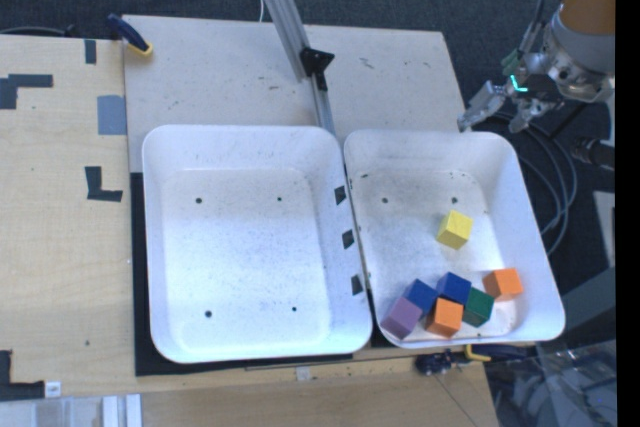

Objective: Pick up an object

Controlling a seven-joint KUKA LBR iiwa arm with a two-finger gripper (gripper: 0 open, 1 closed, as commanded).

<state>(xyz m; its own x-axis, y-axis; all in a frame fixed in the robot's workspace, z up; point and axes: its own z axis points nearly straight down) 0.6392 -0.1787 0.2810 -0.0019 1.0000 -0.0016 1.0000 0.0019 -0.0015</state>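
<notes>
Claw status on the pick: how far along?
Done: nothing visible. The claw sits above the right bin's far right corner, outside the rim, with nothing between its fingers. In hand: nothing. Left: the whole pick. The yellow cube lies alone mid-bin; the purple, blue, orange and green cubes cluster at the near edge.

The pale wooden surface [220, 75] bears two white bins, left bin [160, 215] and right bin [520, 185], touching side by side.
</notes>
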